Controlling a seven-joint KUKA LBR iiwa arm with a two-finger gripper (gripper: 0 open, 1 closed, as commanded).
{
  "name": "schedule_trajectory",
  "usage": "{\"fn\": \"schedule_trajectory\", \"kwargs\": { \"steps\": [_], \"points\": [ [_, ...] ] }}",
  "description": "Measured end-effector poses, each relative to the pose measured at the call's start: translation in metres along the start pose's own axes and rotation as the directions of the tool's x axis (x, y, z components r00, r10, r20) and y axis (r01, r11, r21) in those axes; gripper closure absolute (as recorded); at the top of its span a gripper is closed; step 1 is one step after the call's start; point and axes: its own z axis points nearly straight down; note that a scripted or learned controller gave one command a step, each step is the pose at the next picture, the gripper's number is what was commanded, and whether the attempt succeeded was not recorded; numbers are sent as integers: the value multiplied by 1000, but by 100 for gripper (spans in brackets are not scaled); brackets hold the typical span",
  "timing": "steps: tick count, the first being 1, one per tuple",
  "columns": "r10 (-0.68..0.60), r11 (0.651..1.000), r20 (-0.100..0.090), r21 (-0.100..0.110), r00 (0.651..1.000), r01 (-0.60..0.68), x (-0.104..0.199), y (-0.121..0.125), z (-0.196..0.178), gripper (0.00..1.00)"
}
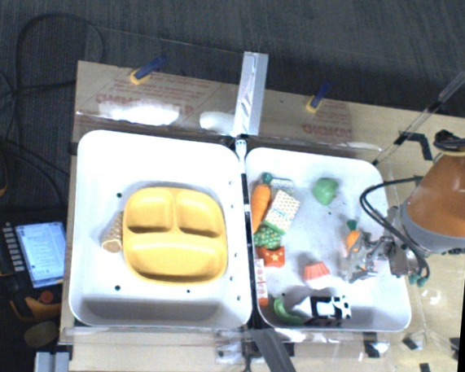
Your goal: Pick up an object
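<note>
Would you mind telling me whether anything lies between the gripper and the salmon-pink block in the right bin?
Nothing visible does. The gripper sits at the right bin's right side, and the salmon-pink block lies just to its lower left across bare white floor. A small orange piece sits beside the gripper, off that line.

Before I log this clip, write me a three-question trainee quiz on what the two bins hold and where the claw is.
1. True or false: the yellow divided tray lies in the left bin.
2. Which object lies nearest the claw? A) the green ball B) the small orange piece C) the large carrot
3. Fill in: the black-and-white toy lies near the ____ edge of the right bin.

Key: 1 true. 2 B; the piece sits right beside the claw, though the view does not settle whether it is gripped. 3 front, the edge lowest in the camera view.
</note>
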Motion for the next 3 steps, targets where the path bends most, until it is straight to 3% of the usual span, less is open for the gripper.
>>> {"fn": "schedule_trajectory", "kwargs": {
  "steps": [1, 2, 3],
  "points": [
    [0, 1000, 0, 0, 1000, 0, 0, 0, 0, 0],
    [23, 1000, -9, -3, 1000, -23, -16, 20, 12, 0],
    [30, 1000, -6, -4, 1000, -30, -44, 37, 12, 0]
  ]
}}
